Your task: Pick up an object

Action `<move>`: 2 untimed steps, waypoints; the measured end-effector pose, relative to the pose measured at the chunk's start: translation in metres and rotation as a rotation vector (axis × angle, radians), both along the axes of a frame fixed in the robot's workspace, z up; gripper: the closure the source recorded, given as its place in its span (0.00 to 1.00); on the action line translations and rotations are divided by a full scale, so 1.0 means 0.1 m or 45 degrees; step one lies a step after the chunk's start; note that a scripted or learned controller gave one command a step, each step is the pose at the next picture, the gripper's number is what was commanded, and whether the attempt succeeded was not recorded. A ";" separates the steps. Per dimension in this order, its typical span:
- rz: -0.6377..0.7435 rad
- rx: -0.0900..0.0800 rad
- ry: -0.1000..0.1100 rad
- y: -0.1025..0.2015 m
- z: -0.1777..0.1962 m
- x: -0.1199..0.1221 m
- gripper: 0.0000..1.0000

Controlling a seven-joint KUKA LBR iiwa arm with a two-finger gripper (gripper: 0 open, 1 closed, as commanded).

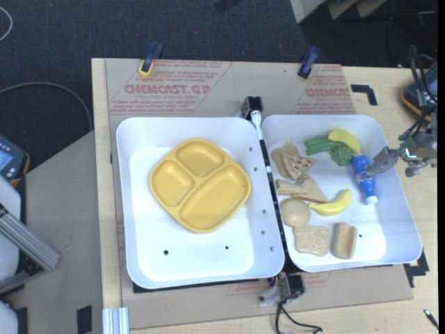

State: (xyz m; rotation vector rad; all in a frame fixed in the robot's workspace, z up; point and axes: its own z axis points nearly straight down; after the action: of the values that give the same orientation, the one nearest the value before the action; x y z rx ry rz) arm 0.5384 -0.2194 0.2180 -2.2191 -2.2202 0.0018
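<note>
Pincer (381, 160) seen at right wall of right bin (400, 207), above blue-and-white object (363, 176). Finger spread cannot be told. No object seen between fingers.

Green item (329, 149) and yellow banana (345, 140) noted just left of pincer, second banana (332, 204) lower down. Waffle-like pieces (292, 163), bread slice (311, 240) and roll (344, 241) crowded in bin's left and lower part.

Yellow divided plate (200, 184) located in left bin (139, 256). Both bins carried on table (104, 158).
</note>
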 end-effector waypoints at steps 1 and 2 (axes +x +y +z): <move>0.000 0.002 0.003 0.09 -0.46 -0.01 0.00; 0.000 0.003 0.003 0.19 -1.03 -0.04 0.00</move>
State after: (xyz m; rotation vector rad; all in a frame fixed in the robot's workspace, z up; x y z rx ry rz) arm 0.5349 -0.2008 0.1145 -2.2164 -2.2181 0.0024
